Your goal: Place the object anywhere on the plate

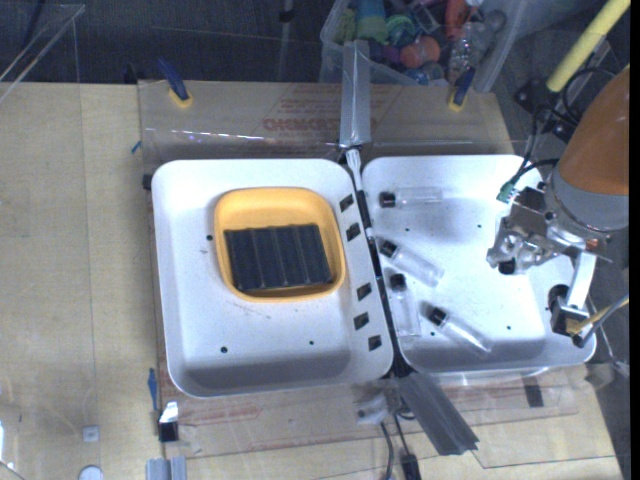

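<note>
end effector (520, 250) – over the right bin (470, 183), right side, grip state hidden, cannot tell | objects – clear tubes with dark caps (412, 264) lie loose in right bin | plate (277, 208) – yellow, in left bin (190, 268), carrying a dark ridged block (277, 256)

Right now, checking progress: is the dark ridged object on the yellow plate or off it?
On it. The dark ridged object lies flat inside the yellow plate in the left bin.
</note>
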`<state>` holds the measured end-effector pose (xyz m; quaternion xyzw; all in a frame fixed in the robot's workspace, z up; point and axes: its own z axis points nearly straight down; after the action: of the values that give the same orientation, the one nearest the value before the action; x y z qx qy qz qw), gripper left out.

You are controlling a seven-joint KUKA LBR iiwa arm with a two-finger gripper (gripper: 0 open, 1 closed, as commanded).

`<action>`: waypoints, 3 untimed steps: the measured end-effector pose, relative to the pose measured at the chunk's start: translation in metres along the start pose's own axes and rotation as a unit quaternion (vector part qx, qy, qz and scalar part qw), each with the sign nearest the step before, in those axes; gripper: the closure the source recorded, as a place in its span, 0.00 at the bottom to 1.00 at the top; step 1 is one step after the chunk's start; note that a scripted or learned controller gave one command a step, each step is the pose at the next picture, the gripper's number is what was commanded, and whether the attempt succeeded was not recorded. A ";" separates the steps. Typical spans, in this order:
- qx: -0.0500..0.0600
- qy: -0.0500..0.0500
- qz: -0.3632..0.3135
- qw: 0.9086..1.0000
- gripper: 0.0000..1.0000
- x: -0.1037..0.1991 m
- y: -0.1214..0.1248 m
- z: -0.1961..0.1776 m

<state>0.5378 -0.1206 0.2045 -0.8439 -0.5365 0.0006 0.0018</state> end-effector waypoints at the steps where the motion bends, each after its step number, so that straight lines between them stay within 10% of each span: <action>1: -0.002 -0.001 -0.039 0.999 1.00 0.061 0.103 -0.016; 2: 0.001 -0.001 -0.137 0.991 1.00 0.059 0.055 0.025; 3: -0.003 -0.001 -0.241 0.971 1.00 0.099 0.096 0.020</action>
<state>0.6668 -0.0719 0.1846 -0.6897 -0.7241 -0.0005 -0.0013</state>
